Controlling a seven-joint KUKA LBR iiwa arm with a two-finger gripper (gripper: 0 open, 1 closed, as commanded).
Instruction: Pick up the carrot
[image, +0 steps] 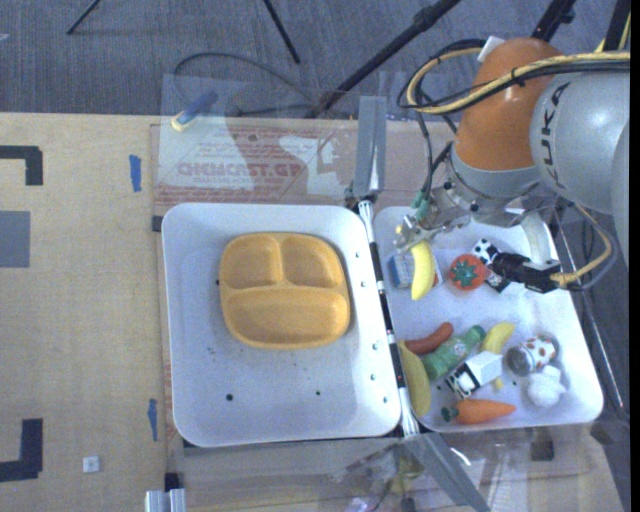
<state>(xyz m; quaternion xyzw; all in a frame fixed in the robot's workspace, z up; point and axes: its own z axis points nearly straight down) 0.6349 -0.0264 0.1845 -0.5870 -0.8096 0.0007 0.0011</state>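
Note:
The carrot (482, 410), orange with a green stub at its left end, lies flat by the front edge of the right bin (580, 330). My gripper (416, 224) hangs over that bin's far left corner, just above a yellow banana (424, 271) and well behind the carrot. Nothing can be seen held in it. The grey arm with its orange band (505, 85) comes in from the upper right.
Around the carrot lie a white block (478, 372), a green bottle (455, 350), a red sausage (430, 338), a long yellow piece (413, 378) and a white ball (545, 390). A red tomato (466, 272) sits beside the banana. A yellow divided plate (285, 290) rests in the left bin (190, 380).

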